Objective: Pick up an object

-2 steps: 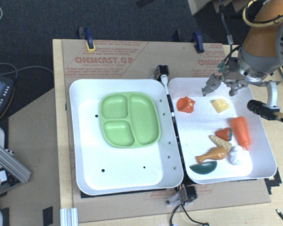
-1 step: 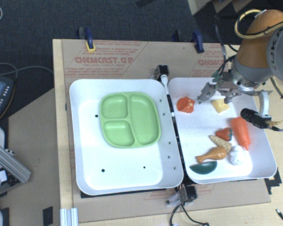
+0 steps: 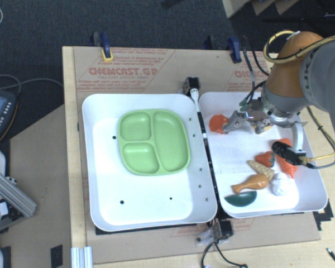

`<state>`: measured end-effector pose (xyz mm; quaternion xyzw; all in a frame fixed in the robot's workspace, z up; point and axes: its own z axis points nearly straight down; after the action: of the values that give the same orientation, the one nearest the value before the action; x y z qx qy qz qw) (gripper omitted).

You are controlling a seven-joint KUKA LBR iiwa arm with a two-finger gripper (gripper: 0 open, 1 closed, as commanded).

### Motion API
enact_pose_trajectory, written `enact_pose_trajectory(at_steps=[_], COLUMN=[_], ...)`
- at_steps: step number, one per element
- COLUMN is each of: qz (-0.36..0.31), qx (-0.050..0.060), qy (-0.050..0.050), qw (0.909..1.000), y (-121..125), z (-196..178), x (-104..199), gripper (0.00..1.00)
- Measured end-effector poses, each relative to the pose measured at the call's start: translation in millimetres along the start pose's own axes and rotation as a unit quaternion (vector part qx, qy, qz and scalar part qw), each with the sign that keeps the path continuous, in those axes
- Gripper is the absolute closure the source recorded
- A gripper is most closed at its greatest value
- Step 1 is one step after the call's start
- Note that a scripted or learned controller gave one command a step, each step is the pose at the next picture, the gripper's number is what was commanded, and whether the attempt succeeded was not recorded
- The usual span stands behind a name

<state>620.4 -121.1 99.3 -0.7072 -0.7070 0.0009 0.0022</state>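
My gripper hangs over the back of the right bin, open, with nothing between its fingers. A red-orange piece lies just left of the left fingertip, close to or touching it. Toward the front of this bin lie an orange-red wedge, a tan drumstick-shaped toy, a dark teal slice, a white lump and an orange carrot-like piece.
The left bin holds a pale green divided plate. A raised rim separates the two bins. The arm's grey body and orange band cover the right bin's back right corner.
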Motion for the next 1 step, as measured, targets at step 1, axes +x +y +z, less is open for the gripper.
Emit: enact_pose_trajectory(at_steps=[1], qz=[-0.001], qx=[-0.005], qy=[0.000], qw=[1.0000], y=[3.9], z=[8.0], x=[0.5], gripper=[0.00])
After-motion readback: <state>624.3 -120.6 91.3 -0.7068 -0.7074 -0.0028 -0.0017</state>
